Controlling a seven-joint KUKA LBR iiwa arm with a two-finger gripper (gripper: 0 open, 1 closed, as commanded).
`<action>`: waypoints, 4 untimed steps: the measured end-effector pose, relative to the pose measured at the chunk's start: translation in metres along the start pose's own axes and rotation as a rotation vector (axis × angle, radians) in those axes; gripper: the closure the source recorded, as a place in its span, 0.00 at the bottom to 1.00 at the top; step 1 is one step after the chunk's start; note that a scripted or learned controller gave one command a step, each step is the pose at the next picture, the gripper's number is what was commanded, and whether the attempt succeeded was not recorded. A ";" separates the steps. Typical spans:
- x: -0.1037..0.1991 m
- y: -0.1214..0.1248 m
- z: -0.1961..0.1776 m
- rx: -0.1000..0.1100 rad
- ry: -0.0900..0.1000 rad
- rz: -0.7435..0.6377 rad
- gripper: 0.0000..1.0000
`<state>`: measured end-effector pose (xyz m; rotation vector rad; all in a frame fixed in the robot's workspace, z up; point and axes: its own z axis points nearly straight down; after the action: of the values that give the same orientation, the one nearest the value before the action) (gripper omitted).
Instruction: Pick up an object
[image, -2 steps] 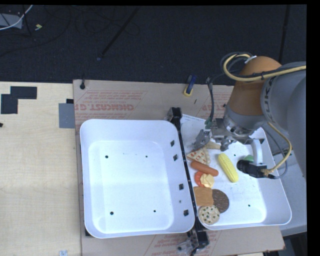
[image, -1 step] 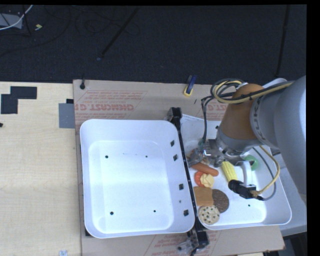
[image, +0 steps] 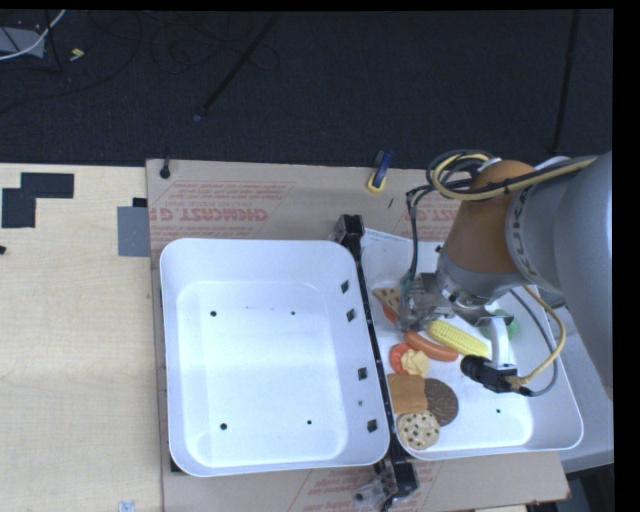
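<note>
The right bin (image: 515, 425) holds several toy foods along its left side. A yellow corn cob (image: 458, 337) lies over a red sausage (image: 430, 346). Below them are a red tomato slice (image: 398, 356), a tan toast piece (image: 406, 392), a dark brown cookie (image: 442, 402) and a chocolate-chip cookie (image: 418, 430). A pizza slice (image: 386, 298) lies near the bins' divider. My gripper (image: 416, 310) is down in this bin, just left of the corn's upper end and right of the pizza slice. The wrist hides what is directly under it.
The left bin (image: 260, 370) is bare white plastic. A black divider clip strip (image: 362, 330) runs between the bins. The grey and orange arm (image: 490, 235) covers the right bin's upper part, with cables looping over it. A small green item (image: 511, 325) peeks out beside the arm.
</note>
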<state>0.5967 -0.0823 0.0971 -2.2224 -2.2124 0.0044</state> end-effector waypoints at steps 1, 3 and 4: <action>-0.006 0.028 -0.142 -0.020 -0.004 -0.006 1.00; 0.069 0.003 -0.299 -0.017 0.000 -0.010 1.00; 0.116 0.005 -0.341 -0.009 0.000 -0.010 1.00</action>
<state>0.6044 0.0329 0.4382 -2.2157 -2.2284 -0.0048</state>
